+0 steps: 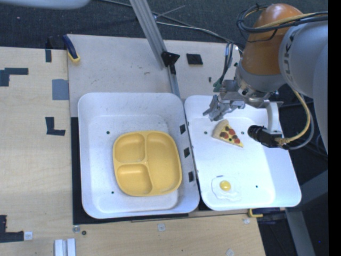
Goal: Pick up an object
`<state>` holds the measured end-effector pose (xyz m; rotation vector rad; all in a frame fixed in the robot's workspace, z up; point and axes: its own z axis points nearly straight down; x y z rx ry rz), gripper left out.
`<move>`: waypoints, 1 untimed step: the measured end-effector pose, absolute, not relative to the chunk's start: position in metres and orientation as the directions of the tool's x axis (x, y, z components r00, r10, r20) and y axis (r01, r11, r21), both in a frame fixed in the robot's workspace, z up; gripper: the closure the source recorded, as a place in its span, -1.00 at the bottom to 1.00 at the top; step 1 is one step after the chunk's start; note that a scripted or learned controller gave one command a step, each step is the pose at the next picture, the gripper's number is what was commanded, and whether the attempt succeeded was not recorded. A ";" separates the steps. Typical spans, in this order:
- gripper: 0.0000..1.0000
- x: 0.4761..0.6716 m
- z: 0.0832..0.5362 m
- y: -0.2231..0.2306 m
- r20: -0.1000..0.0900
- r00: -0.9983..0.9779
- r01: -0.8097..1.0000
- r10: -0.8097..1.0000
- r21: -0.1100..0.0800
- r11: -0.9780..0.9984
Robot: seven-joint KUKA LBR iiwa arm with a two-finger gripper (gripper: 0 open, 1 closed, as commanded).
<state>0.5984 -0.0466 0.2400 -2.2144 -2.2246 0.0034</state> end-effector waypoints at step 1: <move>1.00 0.581 0.244 0.001 0.001 -0.006 1.000 1.000 -0.003 0.006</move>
